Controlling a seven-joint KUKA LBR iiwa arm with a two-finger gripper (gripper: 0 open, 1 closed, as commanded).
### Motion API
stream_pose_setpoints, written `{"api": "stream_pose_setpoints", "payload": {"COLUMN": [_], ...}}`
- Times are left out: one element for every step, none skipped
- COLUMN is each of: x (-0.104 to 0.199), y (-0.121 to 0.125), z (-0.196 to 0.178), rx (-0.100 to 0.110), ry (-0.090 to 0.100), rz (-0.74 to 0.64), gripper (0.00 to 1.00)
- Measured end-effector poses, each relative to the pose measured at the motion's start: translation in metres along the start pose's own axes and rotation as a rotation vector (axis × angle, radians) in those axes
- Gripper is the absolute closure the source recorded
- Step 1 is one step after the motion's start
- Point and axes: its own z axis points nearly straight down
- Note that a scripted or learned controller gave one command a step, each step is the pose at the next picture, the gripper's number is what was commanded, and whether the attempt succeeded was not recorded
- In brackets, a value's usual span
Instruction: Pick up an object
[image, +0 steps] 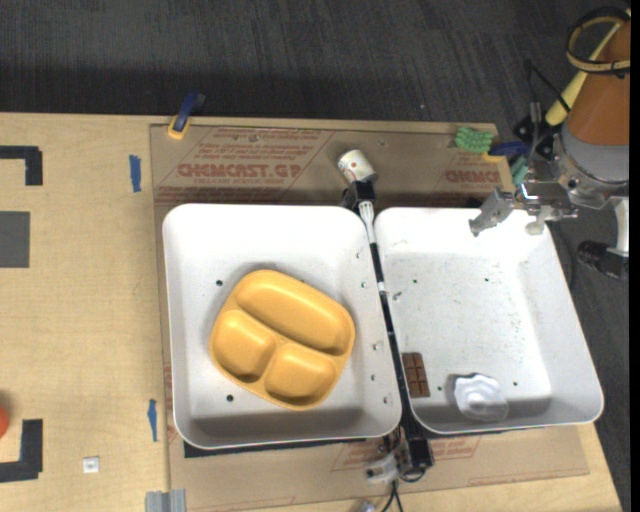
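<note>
A yellow three-compartment plate (283, 337) lies in the left bin (190, 240). In the right bin (560, 300), near the front, lie a small brown bar (415, 373) and a white crumpled object (480, 393). My gripper (508, 224) hangs over the back right corner of the right bin, far from all three objects. It is open, and nothing sits between its fingers (485, 218). The arm with its orange band (600, 105) rises at the view's upper right.
A black cable with a white cap (354, 165) runs along the seam between the two bins. Both bins rest on a brown cardboard sheet (250, 160) on the wooden bench. A green clip (472, 140) and a yellow-blue clamp (183, 117) hold its back edge.
</note>
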Motion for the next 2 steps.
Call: {"api": "stream_pose_setpoints", "payload": {"x": [0.049,0.041], "y": [-0.084,-0.129], "z": [0.064,0.145], "rx": [0.001,0.000], "ry": [0.001,0.001], "rz": [0.050,0.093], "gripper": [0.00,0.00]}}
